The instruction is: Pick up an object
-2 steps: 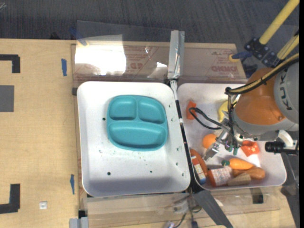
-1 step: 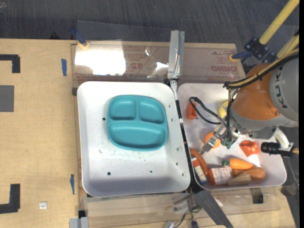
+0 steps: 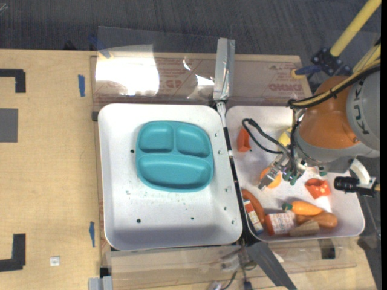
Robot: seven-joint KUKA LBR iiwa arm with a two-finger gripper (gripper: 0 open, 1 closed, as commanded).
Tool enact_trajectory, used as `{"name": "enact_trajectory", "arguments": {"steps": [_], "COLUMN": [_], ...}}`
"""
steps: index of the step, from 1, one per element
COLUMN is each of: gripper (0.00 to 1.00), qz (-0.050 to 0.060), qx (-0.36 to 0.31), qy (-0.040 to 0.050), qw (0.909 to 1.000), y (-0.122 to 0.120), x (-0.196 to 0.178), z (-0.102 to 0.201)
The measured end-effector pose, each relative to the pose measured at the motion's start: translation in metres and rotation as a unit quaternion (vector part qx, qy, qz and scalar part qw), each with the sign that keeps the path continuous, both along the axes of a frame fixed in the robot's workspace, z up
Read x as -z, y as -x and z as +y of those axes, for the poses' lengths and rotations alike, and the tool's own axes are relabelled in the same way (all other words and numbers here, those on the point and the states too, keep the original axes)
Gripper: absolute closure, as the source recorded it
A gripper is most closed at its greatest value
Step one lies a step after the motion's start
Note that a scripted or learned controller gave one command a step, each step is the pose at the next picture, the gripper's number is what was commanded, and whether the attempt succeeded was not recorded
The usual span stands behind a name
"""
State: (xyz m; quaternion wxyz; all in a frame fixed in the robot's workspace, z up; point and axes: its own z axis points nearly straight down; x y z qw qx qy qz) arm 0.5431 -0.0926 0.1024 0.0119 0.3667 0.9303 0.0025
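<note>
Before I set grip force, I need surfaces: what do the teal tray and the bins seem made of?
Teal tray: likely molded plastic, smooth with a soft sheen; uniform colour and rounded compartment walls suggest it. Left bin and right bin: probably rigid white plastic, semi-gloss, with rounded moulded rims; painted metal can't be ruled out.
</note>
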Motion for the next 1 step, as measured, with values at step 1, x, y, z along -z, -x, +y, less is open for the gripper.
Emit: {"name": "enact_trajectory", "arguments": {"steps": [1], "gripper": [1.0], "qz": [0.005], "qx": [0.034], "qy": [-0.0039], "qw": [0.9994], "y": [0.0001], "x": [-0.0874], "z": [0.0665]}}
